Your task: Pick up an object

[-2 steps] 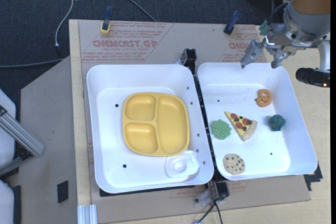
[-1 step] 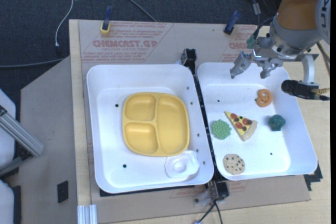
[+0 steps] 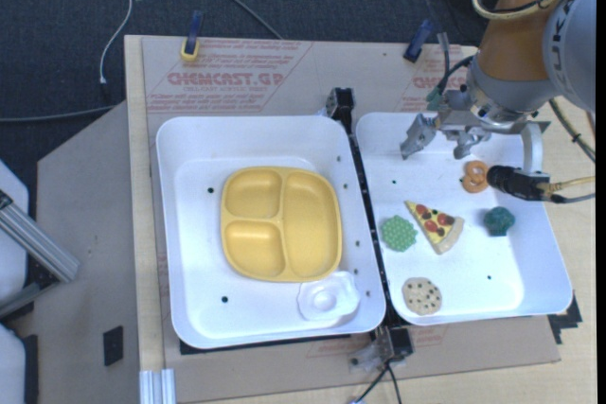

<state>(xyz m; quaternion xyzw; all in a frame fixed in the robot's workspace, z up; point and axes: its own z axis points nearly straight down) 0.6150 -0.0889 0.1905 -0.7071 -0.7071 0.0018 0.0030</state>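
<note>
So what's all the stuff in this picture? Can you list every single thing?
Bins: two, white, side by side on the bench.
Divided plate: one, yellow, middle of the left bin.
Small dish: one, white, left bin, by the plate's near right corner.
Pizza slice: one, yellow with red toppings, middle of the right bin.
Green round toy: one, left of the pizza.
Cookie: one, tan with dark chips, near edge of the right bin.
Orange ring: one, right bin, far side.
Teal lump: one, right bin, right side.
Arm: one, grey and orange; gripper above the right bin's far end.
</note>
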